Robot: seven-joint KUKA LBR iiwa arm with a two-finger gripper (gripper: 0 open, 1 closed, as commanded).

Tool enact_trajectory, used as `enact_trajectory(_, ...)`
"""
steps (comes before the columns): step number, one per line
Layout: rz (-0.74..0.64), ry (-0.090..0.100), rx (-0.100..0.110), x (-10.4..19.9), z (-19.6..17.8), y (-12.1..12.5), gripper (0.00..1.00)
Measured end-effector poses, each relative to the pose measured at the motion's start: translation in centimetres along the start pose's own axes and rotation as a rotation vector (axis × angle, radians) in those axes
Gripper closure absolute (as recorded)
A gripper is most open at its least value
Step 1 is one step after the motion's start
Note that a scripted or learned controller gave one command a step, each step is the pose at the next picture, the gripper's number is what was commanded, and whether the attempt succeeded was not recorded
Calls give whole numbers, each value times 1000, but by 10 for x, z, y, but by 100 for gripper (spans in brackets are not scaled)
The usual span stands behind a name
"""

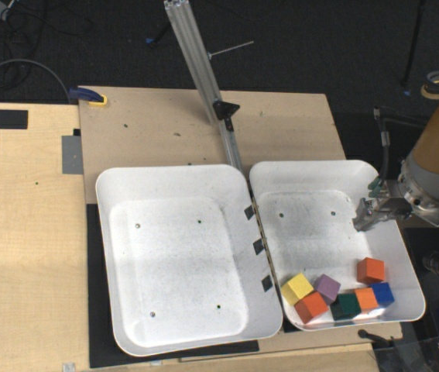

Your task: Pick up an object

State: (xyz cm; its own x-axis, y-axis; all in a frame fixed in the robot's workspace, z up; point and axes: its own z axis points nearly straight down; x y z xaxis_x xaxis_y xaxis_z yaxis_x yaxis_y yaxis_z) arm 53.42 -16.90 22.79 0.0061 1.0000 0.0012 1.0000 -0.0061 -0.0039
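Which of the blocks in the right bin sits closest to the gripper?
The red block, standing apart from the cluster, directly below the gripper; the others huddle nearer the bin's bottom edge.

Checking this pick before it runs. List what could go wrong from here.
1. The blocks crowd the right bin's near corner: the orange block, blue block and green block touch, so the gripper may nudge neighbours or close on two.
2. The blue block sits against the bin wall, leaving little room.
3. The red block stands apart and looks the safer target.
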Motion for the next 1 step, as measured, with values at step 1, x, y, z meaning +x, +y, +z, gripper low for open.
enact_trajectory(1, -8, -3, -10, 1, -92, -4, 100)
